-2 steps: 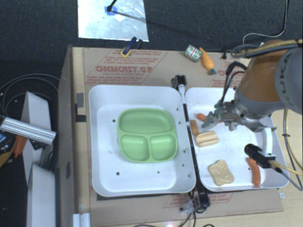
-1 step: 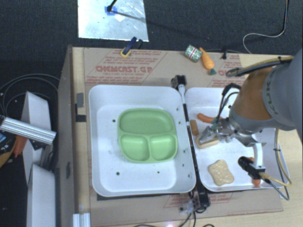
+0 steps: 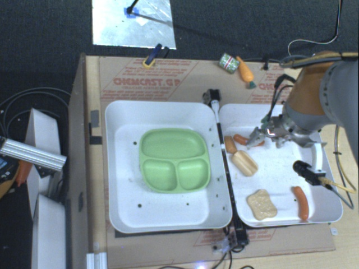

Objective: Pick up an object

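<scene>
The right bin (image 3: 331, 206) holds several toy foods. A small orange sausage (image 3: 242, 139) lies near its upper left, with a tan bun (image 3: 244, 163) and a small brown piece (image 3: 230, 144) close by. A pale bread slice (image 3: 262, 204) and a longer orange sausage (image 3: 302, 202) lie along the front. My gripper (image 3: 258, 137) hangs low over the right end of the small sausage, reaching in from the right. Whether it touches the sausage is unclear.
The left bin (image 3: 120, 206) bears a green divided plate (image 3: 174, 160). Behind the bins, a toy carrot (image 3: 245, 70) and a small can (image 3: 229, 62) lie on the cardboard. A black divider (image 3: 220, 150) separates the two bins.
</scene>
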Available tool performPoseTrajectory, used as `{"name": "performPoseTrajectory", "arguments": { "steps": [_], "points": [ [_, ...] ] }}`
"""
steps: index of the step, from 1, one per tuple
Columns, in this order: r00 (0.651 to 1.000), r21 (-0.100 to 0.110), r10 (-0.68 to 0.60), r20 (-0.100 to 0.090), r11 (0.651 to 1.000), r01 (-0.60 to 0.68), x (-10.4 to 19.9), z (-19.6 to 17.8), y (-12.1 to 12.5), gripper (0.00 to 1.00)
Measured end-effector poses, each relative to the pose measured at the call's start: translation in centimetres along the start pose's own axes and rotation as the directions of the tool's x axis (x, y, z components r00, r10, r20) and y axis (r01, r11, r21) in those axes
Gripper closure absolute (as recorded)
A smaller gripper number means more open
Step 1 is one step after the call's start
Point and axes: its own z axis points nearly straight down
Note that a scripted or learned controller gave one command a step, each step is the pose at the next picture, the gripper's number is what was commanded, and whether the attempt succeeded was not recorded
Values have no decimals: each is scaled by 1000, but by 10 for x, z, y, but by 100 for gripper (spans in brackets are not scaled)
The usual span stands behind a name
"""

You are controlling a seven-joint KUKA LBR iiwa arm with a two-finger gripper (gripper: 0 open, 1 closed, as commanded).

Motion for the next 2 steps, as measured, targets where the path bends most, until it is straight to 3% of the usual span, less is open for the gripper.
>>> {"name": "performPoseTrajectory", "arguments": {
  "steps": [1, 2],
  "points": [
    [1000, 5, 2, -2, 1000, -2, 11, 38, -14, 0],
    [1000, 1, -1, -1, 1000, 1, 26, 37, 49, 0]
  ]
}}
